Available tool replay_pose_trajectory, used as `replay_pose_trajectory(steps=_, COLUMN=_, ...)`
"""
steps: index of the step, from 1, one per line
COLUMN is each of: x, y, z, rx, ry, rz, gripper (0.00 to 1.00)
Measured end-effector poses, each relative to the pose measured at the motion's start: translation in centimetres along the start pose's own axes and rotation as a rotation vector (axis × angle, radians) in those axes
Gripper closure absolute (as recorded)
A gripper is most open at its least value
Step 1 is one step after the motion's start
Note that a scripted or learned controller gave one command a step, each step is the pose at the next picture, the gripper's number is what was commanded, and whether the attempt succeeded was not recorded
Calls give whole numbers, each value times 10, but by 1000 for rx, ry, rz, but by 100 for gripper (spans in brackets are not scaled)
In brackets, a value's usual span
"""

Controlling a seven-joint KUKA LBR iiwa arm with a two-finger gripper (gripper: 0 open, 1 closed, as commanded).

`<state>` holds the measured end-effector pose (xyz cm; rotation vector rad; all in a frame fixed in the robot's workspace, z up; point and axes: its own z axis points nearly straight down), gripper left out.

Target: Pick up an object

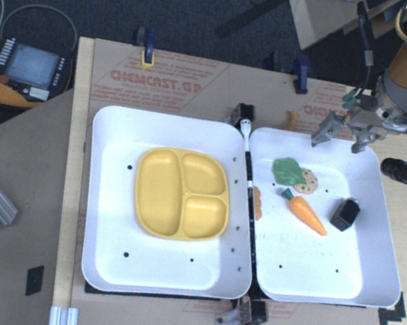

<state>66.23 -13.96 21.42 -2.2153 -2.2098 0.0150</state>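
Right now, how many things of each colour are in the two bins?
Yellow: 1, the tray
Orange: 1, the carrot
Green: 1, the leaf
Brown: 2, the cookie and the piece by the bin wall
Black: 1, the block
Total: 6

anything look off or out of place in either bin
One thing: a small brown item sits wedged at the seam between the two bins, against the right bin's left wall, not flat on its floor like the carrot and black block.
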Motion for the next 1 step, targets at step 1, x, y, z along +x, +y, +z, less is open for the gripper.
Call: replay_pose_trajectory(steps=1, x=0, y=3, z=-9, rx=-15, ry=-2, rz=-3, gripper=0)
